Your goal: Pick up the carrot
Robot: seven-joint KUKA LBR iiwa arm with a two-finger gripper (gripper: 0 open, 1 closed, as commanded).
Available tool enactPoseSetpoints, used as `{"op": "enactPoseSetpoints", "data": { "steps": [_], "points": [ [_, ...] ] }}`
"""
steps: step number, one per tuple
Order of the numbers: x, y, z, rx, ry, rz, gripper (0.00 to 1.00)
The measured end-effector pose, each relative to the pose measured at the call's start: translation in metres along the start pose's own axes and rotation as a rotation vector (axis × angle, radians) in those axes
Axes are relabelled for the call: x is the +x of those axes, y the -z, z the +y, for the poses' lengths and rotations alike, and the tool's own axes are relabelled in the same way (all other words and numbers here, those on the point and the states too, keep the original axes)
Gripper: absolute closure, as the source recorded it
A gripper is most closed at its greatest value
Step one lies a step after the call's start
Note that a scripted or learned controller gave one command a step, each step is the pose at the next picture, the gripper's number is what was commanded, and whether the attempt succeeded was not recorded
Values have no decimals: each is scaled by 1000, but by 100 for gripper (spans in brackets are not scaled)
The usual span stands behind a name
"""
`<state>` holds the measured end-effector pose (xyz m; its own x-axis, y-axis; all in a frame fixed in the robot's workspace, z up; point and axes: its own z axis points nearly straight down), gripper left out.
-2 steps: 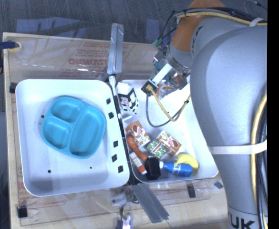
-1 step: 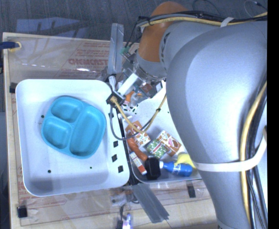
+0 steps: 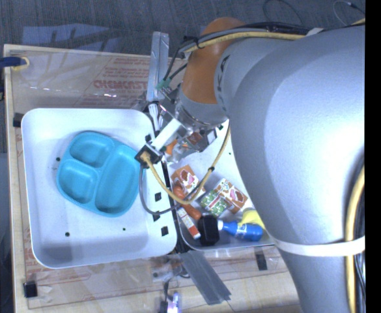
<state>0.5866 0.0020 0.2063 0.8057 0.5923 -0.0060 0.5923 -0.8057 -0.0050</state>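
My gripper [image 3: 182, 141] is low over the far left part of the right bin [image 3: 191, 245], close to the wall between the two bins. A small orange patch that looks like the carrot [image 3: 171, 150] shows right beside the gripper's tip. Most of it is hidden by the wrist. I cannot tell whether it sits between the jaws or lies on the bin floor. The large grey arm covers most of the right bin.
The left bin [image 3: 40, 240] holds a blue divided plate [image 3: 99, 173]. In the right bin's near part lie two printed snack packets [image 3: 185, 180] [image 3: 221, 198], an orange-red stick [image 3: 189, 219], a black object [image 3: 208, 231] and a blue bottle with a yellow cap [image 3: 241, 229].
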Motion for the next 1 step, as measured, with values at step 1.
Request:
{"op": "enactPoseSetpoints", "data": {
  "steps": [1],
  "points": [
    [4,-1,-31,0,-13,-2,100]
  ]
}}
